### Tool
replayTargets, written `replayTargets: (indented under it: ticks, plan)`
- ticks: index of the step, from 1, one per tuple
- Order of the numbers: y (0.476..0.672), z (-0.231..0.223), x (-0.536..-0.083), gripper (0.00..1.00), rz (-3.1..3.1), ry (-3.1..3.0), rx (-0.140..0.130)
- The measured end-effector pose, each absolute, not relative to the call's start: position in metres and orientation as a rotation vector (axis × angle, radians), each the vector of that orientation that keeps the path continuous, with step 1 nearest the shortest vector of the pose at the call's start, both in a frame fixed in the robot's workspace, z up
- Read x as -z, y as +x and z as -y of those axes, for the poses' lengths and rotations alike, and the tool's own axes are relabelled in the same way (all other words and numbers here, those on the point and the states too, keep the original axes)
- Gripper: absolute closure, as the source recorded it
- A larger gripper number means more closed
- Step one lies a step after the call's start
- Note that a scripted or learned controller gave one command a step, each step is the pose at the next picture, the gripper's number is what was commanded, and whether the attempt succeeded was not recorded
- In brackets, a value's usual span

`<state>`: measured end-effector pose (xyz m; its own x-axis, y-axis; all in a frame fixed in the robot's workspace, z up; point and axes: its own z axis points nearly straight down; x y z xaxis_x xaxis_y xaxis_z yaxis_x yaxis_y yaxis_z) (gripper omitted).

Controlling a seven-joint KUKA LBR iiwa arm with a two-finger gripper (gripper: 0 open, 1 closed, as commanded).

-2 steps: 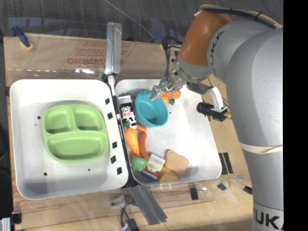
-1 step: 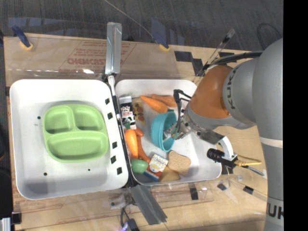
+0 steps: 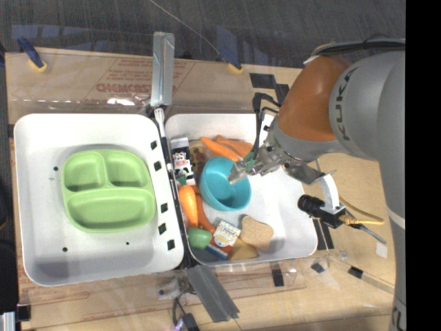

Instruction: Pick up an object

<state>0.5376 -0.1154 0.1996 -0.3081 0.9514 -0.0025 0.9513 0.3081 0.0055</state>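
My gripper (image 3: 241, 171) reaches into the right bin (image 3: 293, 212) from the right and sits at the right rim of a blue bowl (image 3: 222, 185). The bowl lies tilted on its side in the middle of that bin, its opening turned towards the gripper. Whether the gripper has hold of the rim cannot be made out. Orange carrots (image 3: 231, 145) lie just behind the bowl. Another orange carrot (image 3: 187, 207) lies along the bin's left wall.
A green divided plate (image 3: 109, 188) rests in the left bin (image 3: 41, 254). In the right bin's front are a bread slice (image 3: 257, 232), a small printed packet (image 3: 226, 233), a green piece (image 3: 200, 238) and a brown item (image 3: 242, 252). A small carton (image 3: 180, 161) stands by the divider.
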Motion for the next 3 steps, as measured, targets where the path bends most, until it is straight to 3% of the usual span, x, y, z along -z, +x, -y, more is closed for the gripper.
replayTargets:
  ticks: [1,2,3]
  plan:
    - [0.503,0.101,-0.213,1.0,-2.723,1.57,0.001]
    - [0.491,0.122,-0.175,1.0,-2.48,1.937,0.003]
    - [0.487,0.072,-0.191,1.0,-2.031,2.4,0.0]
